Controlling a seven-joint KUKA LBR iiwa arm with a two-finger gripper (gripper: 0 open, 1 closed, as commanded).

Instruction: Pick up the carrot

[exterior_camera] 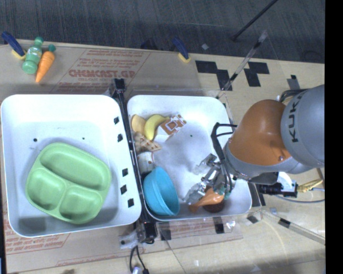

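Carrot [211,197]: an orange piece lying low in the right bin's near right corner, right at the end effector's tips; whether it sits between them I cannot tell from here.
End effector [208,188]: down inside the right bin, metallic parts tilted toward the blue bowl; open or closed, I cannot tell.
Arm [263,138]: grey with a broad orange band, coming in from the right over the bin's right wall.
Right bin [188,104]: white and shallow, holding all the clutter.
Blue bowl [160,192]: tipped on its side by the near left corner of the right bin, just beside the end effector.
Banana [153,124]: yellow, at the far left of the right bin, with a small brown-and-white item [172,124] next to it.
Left bin [23,119]: holds a green divided plate [68,181] resting tilted toward its near side.
Table [97,67]: on its far left corner, outside both bins, a second toy carrot [44,64] beside a green toy [32,57].
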